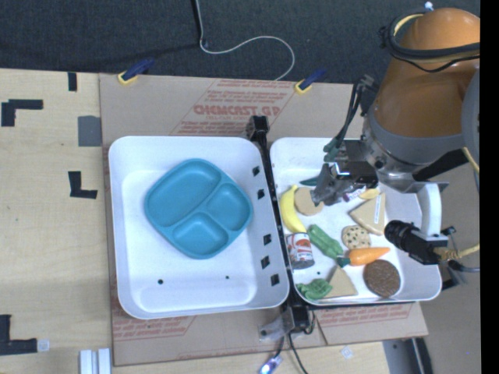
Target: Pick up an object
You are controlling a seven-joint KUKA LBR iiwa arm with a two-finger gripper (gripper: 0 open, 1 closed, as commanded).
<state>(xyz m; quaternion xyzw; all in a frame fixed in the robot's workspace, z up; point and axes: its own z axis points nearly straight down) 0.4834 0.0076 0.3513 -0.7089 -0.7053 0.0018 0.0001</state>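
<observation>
Nearest my camera, along the front of the right white bin, I see a round brown patty, a tan wedge and a leafy green piece. Just behind them lie an orange carrot, a chip cookie, a small red-labelled can and a green pod. Farther back a yellow banana curves by the divider. The dark gripper hangs over a pale round slice; I cannot tell its opening. The left white bin holds a blue divided plate.
</observation>
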